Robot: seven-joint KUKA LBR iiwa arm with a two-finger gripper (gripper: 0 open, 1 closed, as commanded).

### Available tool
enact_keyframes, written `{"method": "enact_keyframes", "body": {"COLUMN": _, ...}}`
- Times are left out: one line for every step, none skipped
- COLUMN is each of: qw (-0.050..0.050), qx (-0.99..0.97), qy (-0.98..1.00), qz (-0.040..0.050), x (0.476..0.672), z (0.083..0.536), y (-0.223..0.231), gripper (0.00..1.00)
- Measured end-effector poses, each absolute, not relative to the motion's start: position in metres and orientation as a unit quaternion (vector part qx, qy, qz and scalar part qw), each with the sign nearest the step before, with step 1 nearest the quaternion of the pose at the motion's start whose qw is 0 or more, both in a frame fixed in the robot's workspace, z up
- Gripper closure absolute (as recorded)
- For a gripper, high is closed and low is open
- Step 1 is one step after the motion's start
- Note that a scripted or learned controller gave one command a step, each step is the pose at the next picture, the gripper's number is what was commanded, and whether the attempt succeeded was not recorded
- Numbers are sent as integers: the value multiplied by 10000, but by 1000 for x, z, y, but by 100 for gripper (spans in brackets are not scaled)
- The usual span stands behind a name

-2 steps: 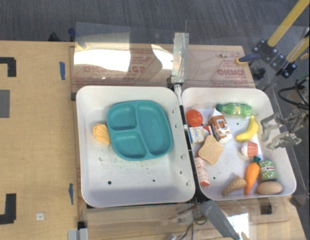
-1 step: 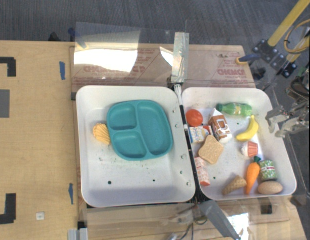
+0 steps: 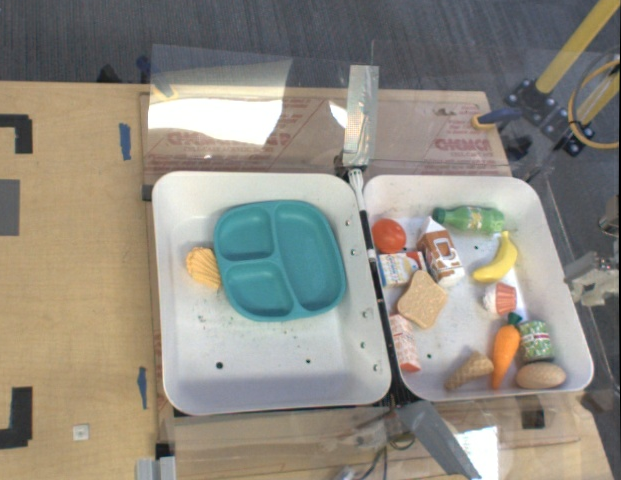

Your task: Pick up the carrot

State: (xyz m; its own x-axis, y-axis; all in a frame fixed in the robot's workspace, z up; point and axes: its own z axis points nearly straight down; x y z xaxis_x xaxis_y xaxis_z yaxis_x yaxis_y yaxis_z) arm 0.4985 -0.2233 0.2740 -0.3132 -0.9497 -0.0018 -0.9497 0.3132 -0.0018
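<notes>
Two white bins stood side by side, the left bin (image 3: 180,368) and the right bin (image 3: 560,258); one teal plate (image 3: 280,258); one shell (image 3: 202,266); one carrot (image 3: 504,353); one banana (image 3: 500,258); one tomato (image 3: 389,234); one green bottle (image 3: 470,218); one bread slice (image 3: 422,301).

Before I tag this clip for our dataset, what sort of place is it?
Probably a robot lab's pick-and-place bench: two white bins side by side, toy food such as a carrot and banana, and a teal divided plate.
</notes>
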Motion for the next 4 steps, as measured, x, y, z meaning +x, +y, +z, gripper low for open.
{"method": "enact_keyframes", "body": {"qw": 33, "qx": -6328, "qy": 7743, "qz": 6, "x": 603, "z": 263, "y": -219, "gripper": 100}}
{"method": "enact_keyframes", "body": {"qw": 12, "qx": -7891, "qy": 6143, "qz": 0, "x": 517, "z": 284, "y": -223, "gripper": 100}}
{"method": "enact_keyframes", "body": {"qw": 40, "qx": -7885, "qy": 6150, "qz": -5, "x": 519, "z": 294, "y": -221, "gripper": 100}}
{"method": "enact_keyframes", "body": {"qw": 67, "qx": -7874, "qy": 6164, "qz": -15, "x": 520, "z": 305, "y": -220, "gripper": 100}}
